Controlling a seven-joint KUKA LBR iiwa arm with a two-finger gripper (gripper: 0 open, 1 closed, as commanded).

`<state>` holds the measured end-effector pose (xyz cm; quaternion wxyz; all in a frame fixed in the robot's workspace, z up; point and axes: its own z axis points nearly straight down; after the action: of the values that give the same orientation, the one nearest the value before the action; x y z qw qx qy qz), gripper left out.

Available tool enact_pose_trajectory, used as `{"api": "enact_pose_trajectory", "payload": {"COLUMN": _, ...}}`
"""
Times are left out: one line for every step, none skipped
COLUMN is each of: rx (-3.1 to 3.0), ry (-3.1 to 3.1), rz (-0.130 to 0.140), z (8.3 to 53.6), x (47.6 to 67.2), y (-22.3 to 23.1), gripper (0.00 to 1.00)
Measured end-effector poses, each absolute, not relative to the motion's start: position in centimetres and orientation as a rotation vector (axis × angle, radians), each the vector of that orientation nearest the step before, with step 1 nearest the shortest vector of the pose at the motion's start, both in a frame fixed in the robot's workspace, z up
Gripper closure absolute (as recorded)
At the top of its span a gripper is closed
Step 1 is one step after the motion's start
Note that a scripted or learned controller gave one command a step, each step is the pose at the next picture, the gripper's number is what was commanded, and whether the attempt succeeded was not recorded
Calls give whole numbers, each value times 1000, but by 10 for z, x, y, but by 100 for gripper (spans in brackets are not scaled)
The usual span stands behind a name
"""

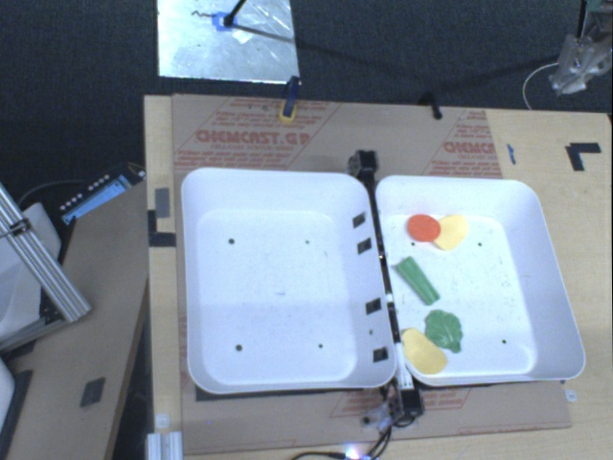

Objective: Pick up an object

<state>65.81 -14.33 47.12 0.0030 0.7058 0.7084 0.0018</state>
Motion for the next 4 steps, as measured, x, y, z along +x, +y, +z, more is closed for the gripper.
{"api": "enact_pose_trajectory", "payload": {"rx": 2220, "ry": 2218, "rz": 0, "z": 473, "x": 668, "y": -181, "gripper": 100}}
{"api": "enact_pose_trajectory", "payload": {"rx": 2216, "ry": 2219, "rz": 3, "z": 498, "x": 668, "y": -188, "gripper": 100}}
{"api": "enact_pose_trajectory", "payload": {"rx": 2213, "ry": 2221, "rz": 4, "z": 534, "x": 668, "y": -192, "gripper": 100}}
{"api": "enact_pose_trajectory", "payload": {"rx": 2218, "ry": 2220, "rz": 2, "z": 536, "x": 642, "y": -207, "gripper": 100}}
